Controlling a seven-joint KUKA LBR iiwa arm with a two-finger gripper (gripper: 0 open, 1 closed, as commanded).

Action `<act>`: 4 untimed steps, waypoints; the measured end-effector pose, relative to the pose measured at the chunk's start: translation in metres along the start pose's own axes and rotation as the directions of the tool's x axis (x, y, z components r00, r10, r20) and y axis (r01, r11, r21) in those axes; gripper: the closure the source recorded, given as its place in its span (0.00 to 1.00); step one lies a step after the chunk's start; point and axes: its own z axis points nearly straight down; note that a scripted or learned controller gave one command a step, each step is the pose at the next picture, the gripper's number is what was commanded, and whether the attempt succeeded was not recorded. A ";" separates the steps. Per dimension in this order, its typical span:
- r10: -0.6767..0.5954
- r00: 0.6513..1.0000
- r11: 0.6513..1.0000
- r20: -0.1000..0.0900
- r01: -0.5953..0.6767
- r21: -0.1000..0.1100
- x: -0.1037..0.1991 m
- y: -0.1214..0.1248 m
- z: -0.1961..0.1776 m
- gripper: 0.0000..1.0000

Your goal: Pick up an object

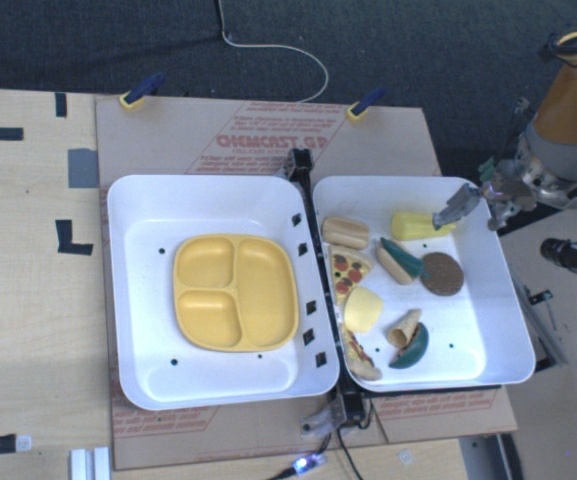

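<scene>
The right bin (488, 298) holds several toy foods: a yellow block (413, 225), a tan bun (345, 232), a pizza slice (348, 268), a teal and tan piece (398, 261), a brown round cookie (442, 273), a pale yellow wedge (363, 309), a tan cone (404, 328) and a teal curved piece (414, 349). My gripper (465, 204) hangs over the bin's upper right part, just right of the yellow block, and nothing can be seen held in it. The grey and orange arm (558, 118) comes in from the right.
The left bin (138, 268) holds a yellow divided plate (236, 291). Both bins rest on a cardboard sheet (258, 143) held by two clamps. A white cable (268, 43) runs across the dark floor behind. Another toy slice (360, 358) lies at the right bin's lower left corner.
</scene>
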 end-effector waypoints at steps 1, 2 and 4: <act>-0.004 1.000 1.000 0.003 0.004 -0.014 0.000 0.003 -0.009 0.00; -0.003 1.000 1.000 0.003 0.003 -0.010 0.007 0.002 0.037 0.00; -0.006 1.000 1.000 0.010 0.006 -0.022 0.015 0.006 0.121 0.00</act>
